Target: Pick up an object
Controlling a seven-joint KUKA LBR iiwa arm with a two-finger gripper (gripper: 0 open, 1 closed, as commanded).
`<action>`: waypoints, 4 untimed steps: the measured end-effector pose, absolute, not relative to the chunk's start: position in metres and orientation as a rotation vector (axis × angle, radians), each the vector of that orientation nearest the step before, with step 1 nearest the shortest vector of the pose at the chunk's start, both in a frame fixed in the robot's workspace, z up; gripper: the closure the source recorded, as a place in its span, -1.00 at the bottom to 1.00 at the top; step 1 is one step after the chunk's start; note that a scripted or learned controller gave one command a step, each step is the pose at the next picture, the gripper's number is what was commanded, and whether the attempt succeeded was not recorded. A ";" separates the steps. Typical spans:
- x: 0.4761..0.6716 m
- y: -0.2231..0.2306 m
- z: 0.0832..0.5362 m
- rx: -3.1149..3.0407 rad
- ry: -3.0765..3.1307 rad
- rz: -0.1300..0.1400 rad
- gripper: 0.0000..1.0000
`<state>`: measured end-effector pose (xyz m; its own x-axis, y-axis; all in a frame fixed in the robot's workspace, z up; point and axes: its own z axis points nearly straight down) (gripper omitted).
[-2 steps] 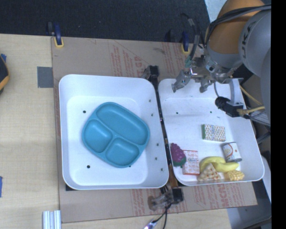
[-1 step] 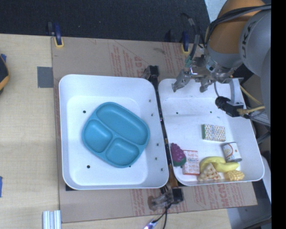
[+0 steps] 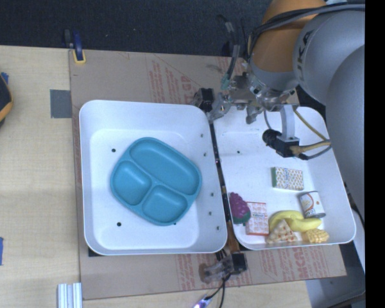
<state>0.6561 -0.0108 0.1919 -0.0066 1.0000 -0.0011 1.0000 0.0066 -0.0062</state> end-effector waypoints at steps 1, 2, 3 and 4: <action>0.656 0.062 0.192 -2.212 -2.229 0.005 -1.00; 0.656 0.124 0.098 -2.215 -2.229 0.002 -1.00; 0.601 0.191 0.092 -2.214 -2.232 0.001 -1.00; 0.614 0.193 0.346 -2.212 -2.229 0.003 -1.00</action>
